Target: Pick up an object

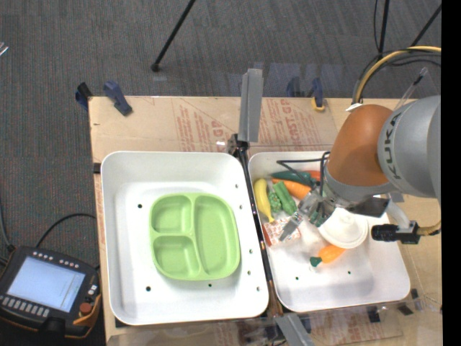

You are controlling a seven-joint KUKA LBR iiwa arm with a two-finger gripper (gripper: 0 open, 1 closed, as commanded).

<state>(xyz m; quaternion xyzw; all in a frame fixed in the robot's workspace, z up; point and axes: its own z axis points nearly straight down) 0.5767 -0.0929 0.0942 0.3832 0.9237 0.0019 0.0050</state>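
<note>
Orange carrot [330, 254] beside claw [292, 228]

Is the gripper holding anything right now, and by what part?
Cannot be told. The gripper is down among the toy food in the right bin, over a red-and-white packet.

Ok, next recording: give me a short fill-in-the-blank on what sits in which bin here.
1. The green divided tray lies in the ____ bin.
2. The tray has ____ compartments.
3. The arm's tool hangs over the ____ bin, near the banana.
4. The lone carrot below the white cup is coloured ____.

Missing words: left; three; right; orange.
</note>
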